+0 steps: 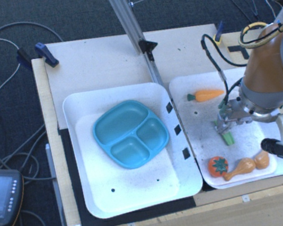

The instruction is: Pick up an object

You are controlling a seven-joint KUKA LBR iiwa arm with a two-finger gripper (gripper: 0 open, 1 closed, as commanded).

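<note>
A blue divided plate (131,133) lies in the left white bin (92,187). A dark tablet (0,200) sits at far left on the floor.

I see the bench under even, diffuse overhead light, bright without harsh contrast. The two white bins (145,197) look nearly washed out, with soft glare on their rims. Shadows are faint: a thin dark edge runs beneath the left bin at seven o'clock. The dark floor at eleven o'clock stays dim but readable. Focus is mildly soft throughout, and a pale, blurred reflective patch sits at seven o'clock along the bottom edge.
</note>
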